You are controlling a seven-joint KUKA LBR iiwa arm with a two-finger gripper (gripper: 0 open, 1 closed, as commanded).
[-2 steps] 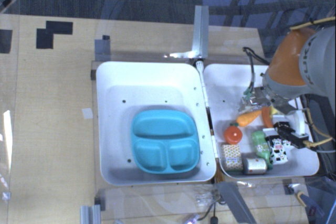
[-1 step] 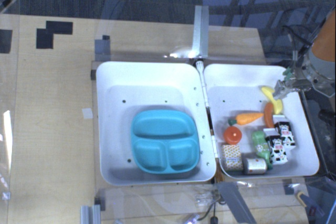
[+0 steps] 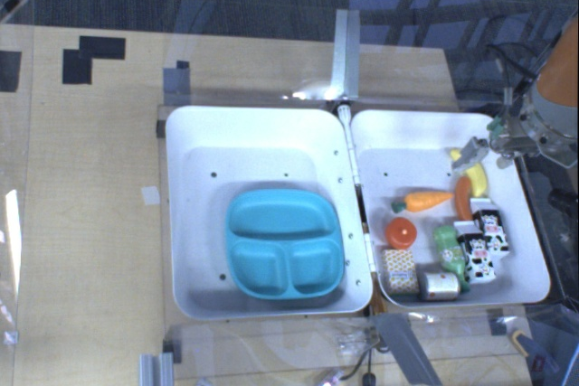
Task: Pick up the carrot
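The carrot [image 3: 427, 201] is orange with a green stem end on its left. It lies on its side in the middle of the right bin [image 3: 407, 136]. My gripper [image 3: 483, 151] hangs over the bin's right part, up and to the right of the carrot and apart from it, just above a yellow banana [image 3: 476, 180]. The grey arm with its orange band [image 3: 559, 77] comes in from the right edge.
Around the carrot lie an orange sausage-shaped piece [image 3: 463, 197], a red tomato [image 3: 402, 232], a green item [image 3: 445, 241], a cow-patterned carton [image 3: 483, 250], a tin can [image 3: 440, 285] and a waffle-like block [image 3: 399, 269]. The left bin [image 3: 194, 194] holds a blue divided plate [image 3: 285, 241].
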